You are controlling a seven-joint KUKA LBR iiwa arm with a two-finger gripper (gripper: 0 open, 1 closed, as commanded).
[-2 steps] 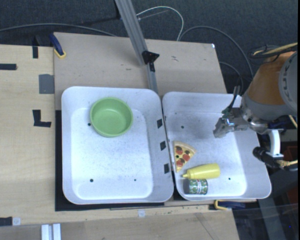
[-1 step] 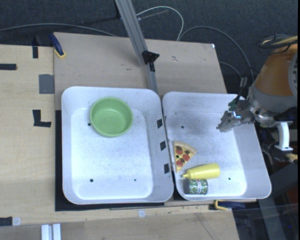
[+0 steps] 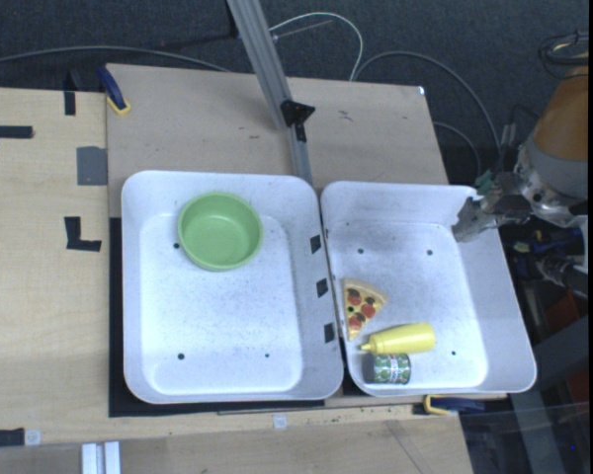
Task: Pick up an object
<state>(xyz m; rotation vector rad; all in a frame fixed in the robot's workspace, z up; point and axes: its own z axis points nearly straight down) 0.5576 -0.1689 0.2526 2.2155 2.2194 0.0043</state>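
A green bowl [image 3: 219,230] sits in the left bin [image 3: 148,363], near its back. In the right bin [image 3: 504,344] lie a pizza-slice toy [image 3: 360,307], a yellow squeeze bottle [image 3: 399,340] on its side and a small green can [image 3: 387,368] at the front wall. My gripper [image 3: 469,225] hangs over the right bin's back right rim, far from all three objects, with nothing visibly in it. The arm's wrist with its orange band [image 3: 563,117] rises at the right edge.
A grey metal pole [image 3: 267,62] slants down from the top to the gap between the bins. Cables [image 3: 395,62] run over the dark floor behind the bench. Black clips [image 3: 322,286] sit along the divide between the bins.
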